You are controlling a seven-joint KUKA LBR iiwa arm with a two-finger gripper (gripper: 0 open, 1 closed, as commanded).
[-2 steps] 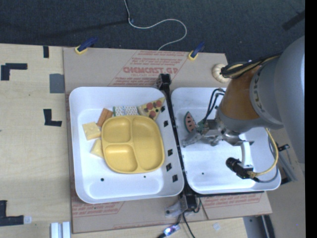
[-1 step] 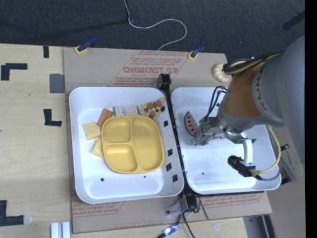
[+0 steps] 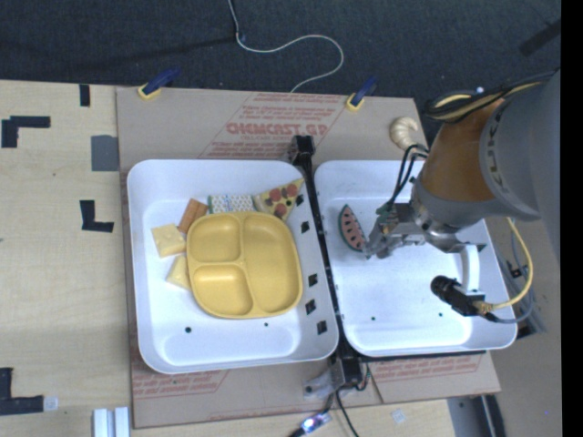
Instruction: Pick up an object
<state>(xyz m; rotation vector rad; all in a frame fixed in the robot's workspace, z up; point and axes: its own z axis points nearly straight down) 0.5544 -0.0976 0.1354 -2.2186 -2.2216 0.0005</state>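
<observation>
**Watermelon slice lies just left of the lowered gripper**

Nearest the camera, the near rim of the left bin and that of the right bin sit side by side on the cardboard-covered worktop. The right bin holds a single item, a watermelon slice, resting on the bin floor in its far-left part, close to the divider between the bins.

The grey arm reaches in from the right, and its gripper is down low over the right bin, just right of the slice and near enough that it may be touching its edge. Whether the jaws are spread or closed I cannot tell; the wrist body hides them, and nothing can be seen held between them.

So the coming move, by my judgement, turns on a short shift to the left: the slice lies to the left of the jaws, its long axis running roughly from far to near with a slight tilt. It looks like a small toy wedge, red flesh with dark seeds and a thin green rind along its left curve.

In the left bin lie a yellow divided plate, some tan crackers and a pizza slice.
</observation>
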